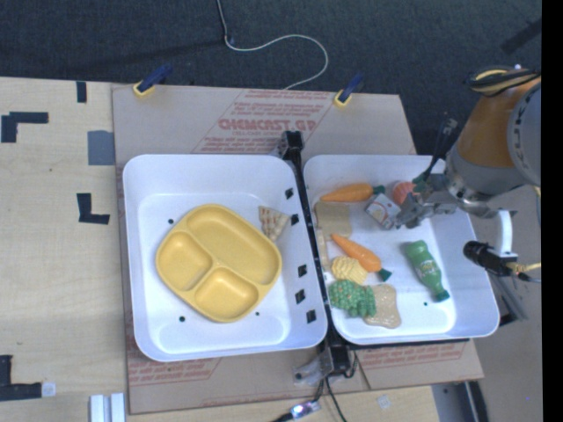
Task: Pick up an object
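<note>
Claw (pixel 412 211) low in right bin (pixel 466 323), grip state unclear, just beside small box (pixel 381 210); carrots (pixel 355 251), green bottle (pixel 426 269), corn, broccoli there; yellow divided tray (pixel 218 260) in left bin (pixel 145 236)

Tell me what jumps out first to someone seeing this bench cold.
The big yellow divided plate lying in the left bin grabs the eye first. Next, the right bin's clutter of toy food: two carrots, corn, broccoli and a green bottle. The end effector sits at that bin's upper right.
</note>
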You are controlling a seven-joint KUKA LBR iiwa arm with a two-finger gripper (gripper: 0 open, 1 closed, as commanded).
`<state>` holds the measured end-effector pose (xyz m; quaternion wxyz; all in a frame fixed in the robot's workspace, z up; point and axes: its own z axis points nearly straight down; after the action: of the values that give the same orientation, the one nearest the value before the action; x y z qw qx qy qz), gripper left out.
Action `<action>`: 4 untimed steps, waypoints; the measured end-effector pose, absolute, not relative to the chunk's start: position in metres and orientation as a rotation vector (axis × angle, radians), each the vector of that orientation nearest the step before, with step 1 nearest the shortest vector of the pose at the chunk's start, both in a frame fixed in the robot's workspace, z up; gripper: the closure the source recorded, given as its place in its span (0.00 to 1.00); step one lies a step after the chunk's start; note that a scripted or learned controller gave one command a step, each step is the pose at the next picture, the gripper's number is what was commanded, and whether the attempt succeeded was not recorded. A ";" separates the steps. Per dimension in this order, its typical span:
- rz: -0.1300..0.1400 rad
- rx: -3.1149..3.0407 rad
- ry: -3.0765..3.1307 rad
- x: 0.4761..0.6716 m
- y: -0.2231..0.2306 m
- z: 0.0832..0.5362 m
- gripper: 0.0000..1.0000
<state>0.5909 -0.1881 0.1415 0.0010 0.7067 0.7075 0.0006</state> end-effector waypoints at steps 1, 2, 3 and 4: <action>0.002 2.218 2.222 0.602 -0.189 0.192 1.00; 0.001 2.219 2.222 0.602 -0.189 0.226 1.00; -0.003 2.219 2.226 0.595 -0.134 0.219 1.00; 0.000 2.216 2.229 0.605 -0.072 0.220 1.00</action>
<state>0.6051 -0.0724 0.2199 -0.0006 0.7051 0.7091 0.0000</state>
